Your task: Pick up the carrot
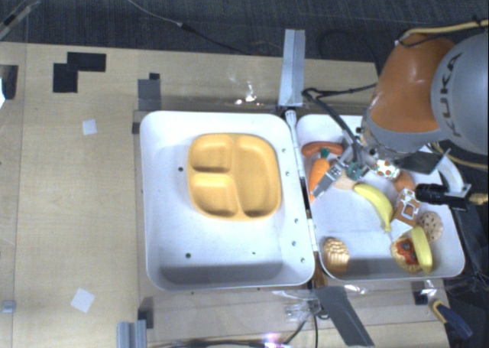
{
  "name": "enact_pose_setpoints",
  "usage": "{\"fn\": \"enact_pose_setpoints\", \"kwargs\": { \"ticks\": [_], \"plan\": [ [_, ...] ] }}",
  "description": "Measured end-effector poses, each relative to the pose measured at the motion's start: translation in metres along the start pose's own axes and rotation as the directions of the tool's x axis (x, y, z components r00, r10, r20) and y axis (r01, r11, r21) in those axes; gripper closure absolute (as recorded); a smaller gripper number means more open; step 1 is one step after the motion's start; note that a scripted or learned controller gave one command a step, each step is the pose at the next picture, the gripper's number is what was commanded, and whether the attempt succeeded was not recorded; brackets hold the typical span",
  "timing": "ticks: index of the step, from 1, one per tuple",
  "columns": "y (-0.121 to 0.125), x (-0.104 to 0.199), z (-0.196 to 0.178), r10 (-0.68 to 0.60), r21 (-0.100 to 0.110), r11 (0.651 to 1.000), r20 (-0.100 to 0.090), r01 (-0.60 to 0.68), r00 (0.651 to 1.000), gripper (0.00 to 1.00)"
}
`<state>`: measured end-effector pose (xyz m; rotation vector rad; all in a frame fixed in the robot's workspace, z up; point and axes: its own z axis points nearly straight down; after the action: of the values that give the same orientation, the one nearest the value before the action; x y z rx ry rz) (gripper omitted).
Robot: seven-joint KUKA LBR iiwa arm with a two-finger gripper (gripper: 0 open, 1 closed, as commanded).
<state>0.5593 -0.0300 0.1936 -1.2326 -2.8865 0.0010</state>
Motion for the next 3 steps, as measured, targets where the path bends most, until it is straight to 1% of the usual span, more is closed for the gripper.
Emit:
{"fn": "enact_pose_setpoints", "kwargs": {
  "ticks": [1, 2, 3],
  "plan": [
    [0.02, 0.015, 0.008, -0.059, -0.006, 0.998, 0.006, 0.059, 0.998, 0.0],
    [-0.105, -0.005, 0.026, -0.019, -0.001, 1.0, 0.008, 0.019, 1.0, 0.0],
    [-0.093, 0.006, 0.072, 0.051, -0.005, 0.999, 0.004, -0.051, 0.999, 0.0]
  ]
}}
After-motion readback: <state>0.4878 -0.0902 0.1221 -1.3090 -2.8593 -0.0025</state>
